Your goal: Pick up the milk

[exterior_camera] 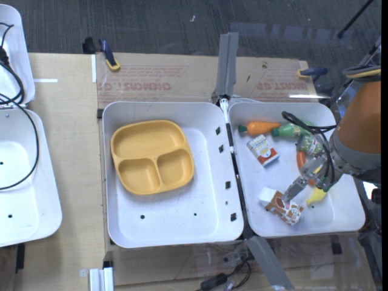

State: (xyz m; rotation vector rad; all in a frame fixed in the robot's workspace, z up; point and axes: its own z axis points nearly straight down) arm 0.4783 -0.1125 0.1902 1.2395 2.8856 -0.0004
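The gripper (pixel 295 191), finger state hidden, hovered touching the milk carton (pixel 283 207), which lay just at its seven o'clock.

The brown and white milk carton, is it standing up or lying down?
Lying down. The brown and white milk carton rests on its side on the floor of the right white bin, its white end pointing left.

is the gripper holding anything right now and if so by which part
Cannot be told. The gripper sits at the top of the brown-and-white milk carton in the right bin, but a grasp isn't visible.
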